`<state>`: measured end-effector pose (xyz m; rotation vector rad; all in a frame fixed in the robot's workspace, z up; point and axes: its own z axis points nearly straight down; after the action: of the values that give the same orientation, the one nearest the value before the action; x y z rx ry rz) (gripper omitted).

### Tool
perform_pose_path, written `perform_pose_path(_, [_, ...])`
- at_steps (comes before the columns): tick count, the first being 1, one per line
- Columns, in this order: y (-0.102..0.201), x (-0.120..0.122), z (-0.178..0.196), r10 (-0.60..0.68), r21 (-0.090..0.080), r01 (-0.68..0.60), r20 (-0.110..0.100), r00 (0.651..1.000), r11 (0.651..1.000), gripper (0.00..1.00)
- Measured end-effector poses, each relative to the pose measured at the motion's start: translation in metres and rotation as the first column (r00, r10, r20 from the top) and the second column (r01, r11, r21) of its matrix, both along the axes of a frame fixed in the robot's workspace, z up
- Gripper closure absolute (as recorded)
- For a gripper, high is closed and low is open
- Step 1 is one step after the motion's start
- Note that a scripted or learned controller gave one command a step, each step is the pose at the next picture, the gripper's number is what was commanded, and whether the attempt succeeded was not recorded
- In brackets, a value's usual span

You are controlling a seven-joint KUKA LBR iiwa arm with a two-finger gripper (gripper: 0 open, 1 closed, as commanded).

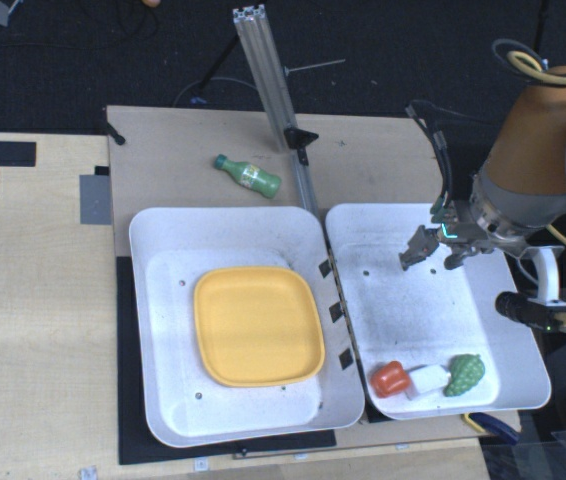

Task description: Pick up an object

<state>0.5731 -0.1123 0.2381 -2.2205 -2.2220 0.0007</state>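
In the right bin point(403, 313), near its front edge, lie a red pepper-like toy point(391, 378), a small white block point(428, 380) and a green bumpy toy point(465, 374), all in a row. My gripper point(431, 253) hangs over the back right part of that bin, well behind these objects. Its two dark fingers are spread apart with nothing between them.
The left bin point(158, 268) holds a yellow square plate point(258, 324). A green bottle point(248, 175) lies on the bench behind the left bin. A metal rail point(268, 68) slants up from between the bins at the back.
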Motion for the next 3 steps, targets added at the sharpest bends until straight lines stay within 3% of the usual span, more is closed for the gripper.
perform_pose_path(1, [0.0,0.0,0.0,0.0,0.0,0.0,0.0,1.0,1.0,0.0])
perform_pose_path(3, [-0.003,0.001,-0.107,0.0,0.001,0.0,-0.006,1.0,1.0,0.0])
